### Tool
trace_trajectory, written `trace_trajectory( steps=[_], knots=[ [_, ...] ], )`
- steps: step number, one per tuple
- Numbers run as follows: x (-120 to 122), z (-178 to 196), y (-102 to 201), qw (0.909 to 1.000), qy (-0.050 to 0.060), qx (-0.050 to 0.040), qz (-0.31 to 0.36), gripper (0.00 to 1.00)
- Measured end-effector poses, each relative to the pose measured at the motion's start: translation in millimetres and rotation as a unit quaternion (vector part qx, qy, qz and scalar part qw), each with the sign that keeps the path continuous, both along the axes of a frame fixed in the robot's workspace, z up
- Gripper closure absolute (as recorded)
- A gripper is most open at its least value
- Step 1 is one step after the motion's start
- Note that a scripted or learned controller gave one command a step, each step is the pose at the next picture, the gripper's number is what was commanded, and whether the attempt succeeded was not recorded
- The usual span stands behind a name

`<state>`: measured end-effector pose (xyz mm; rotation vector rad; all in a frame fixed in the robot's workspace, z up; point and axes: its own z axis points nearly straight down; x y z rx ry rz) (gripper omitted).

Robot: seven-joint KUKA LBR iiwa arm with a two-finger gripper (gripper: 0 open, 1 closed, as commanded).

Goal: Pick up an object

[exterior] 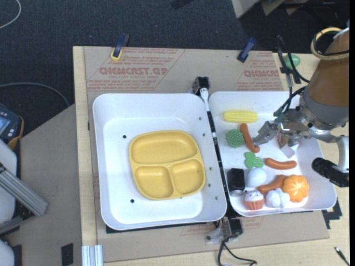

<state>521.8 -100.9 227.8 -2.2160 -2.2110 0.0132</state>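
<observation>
text: "CHEMCAST GP" in red, repeated | on: board (pixel 166 65) under the bins, far side | clearest: far left, behind left bin (pixel 105 165) | second print: far right, behind right bin (pixel 327 195), partly cut off | other text: none legible

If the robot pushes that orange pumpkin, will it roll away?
Probably just a bit. The pumpkin looks round, so it could roll, but it sits in the right bin's corner beside a sausage and a white ball, which should stop it. It looks like smooth toy plastic, so likely light, and may slip from the gripper.
</observation>
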Motion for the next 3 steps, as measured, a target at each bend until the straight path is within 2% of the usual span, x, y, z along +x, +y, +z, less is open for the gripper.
trace_trajectory(
  steps=[1, 3],
  knots=[
    [2.7, 6.9, 0.1, 1.0, -0.007, -0.0008, 0.001, 0.0],
    [13.5, -91.5, -12.4, 1.0, -0.004, 0.0, 0.001, 0.0]
  ],
)
